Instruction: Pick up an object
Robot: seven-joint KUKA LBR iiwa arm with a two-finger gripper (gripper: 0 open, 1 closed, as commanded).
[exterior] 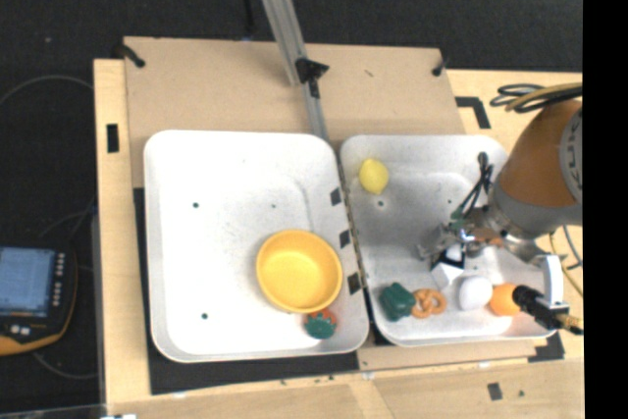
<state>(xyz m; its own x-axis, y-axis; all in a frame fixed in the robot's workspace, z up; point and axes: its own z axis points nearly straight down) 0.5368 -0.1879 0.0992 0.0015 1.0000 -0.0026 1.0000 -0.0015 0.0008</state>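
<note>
You have the arm reaching in from the right over the right bin. Its tool sits low in the near half of that bin. The view is too coarse there, so you cannot tell whether the tool is released or clenched.

The things you could pick lie mostly along the near wall of the right bin. Just near of the tool lies a rounded white object, perhaps a ball, closer to the tool than anything else. An orange ball sits just beside it on the right. On the white object's left is an orange ring-shaped piece, lying flat. Left of that is a dark green object, close to the bin's left wall. A yellow lemon-shaped object rests alone in the far left corner of the right bin, well apart from the tool.

The left bin holds a yellow bowl, upright with its mouth up, in the near right part. Just near of the bowl, against the bin's near rim, sits a small green-and-red object. The two bins stand side by side on the pale brown surface.
</note>
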